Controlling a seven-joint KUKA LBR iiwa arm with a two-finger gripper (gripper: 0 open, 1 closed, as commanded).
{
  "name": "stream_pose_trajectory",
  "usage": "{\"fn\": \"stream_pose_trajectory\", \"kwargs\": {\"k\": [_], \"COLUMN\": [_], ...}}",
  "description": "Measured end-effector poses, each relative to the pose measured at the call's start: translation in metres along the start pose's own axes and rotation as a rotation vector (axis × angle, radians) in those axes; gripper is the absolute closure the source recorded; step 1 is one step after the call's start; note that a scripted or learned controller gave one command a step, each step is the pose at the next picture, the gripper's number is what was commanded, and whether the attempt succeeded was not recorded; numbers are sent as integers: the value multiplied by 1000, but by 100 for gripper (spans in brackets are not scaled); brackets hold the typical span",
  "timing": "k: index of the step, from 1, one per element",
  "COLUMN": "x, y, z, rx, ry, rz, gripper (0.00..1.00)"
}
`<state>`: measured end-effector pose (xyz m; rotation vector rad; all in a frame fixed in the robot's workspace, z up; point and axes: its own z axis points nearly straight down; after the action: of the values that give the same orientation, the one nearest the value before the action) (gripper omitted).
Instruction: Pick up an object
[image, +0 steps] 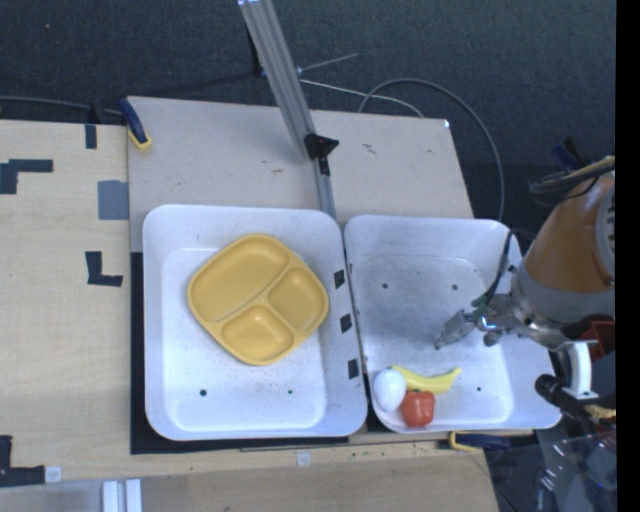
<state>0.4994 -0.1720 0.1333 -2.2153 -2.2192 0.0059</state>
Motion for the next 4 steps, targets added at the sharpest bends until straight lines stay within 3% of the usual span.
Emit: {"fn": "stream_pose_trajectory", "kwargs": {"k": [1,3,4], "x": [0,4,54], "y": [1,7,29], "z": [-12,-82,-94], "rx": [-3,-9,-7], "ry": [0,-2,0], "rz": [-1,0,-6], "gripper": [100,100,100]}}
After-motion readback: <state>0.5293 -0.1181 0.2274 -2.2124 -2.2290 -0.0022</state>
